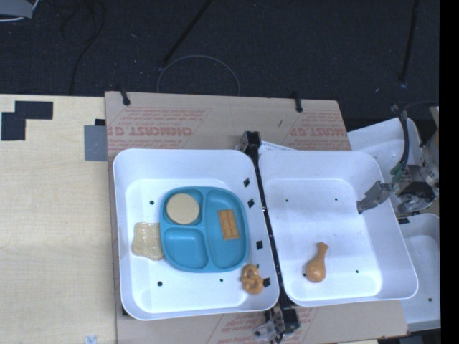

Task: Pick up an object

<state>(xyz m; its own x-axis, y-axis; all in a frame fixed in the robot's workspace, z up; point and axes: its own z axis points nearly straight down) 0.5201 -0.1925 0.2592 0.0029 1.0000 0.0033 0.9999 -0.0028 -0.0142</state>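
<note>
On the bench: 2 white bins side by side. Left bin (136,170): 1 blue divided tray (193,253) carrying a round tan disc (182,208) and an orange cracker (229,224); 1 pale bread piece (148,241) touching the tray's left edge; 1 brown lump (251,279) by the divider. Right bin (330,167): 1 drumstick (315,263), lying free. Tool (374,196) over the right bin's right rim, well apart from the drumstick, grasping nothing; finger state cannot be told.

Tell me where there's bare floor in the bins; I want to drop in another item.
Right bin: bare all over except near the drumstick at its front. Left bin: crowded, with the blue tray mid-floor, bread slice at its left, nugget at front right; free strip along the back wall.
</note>
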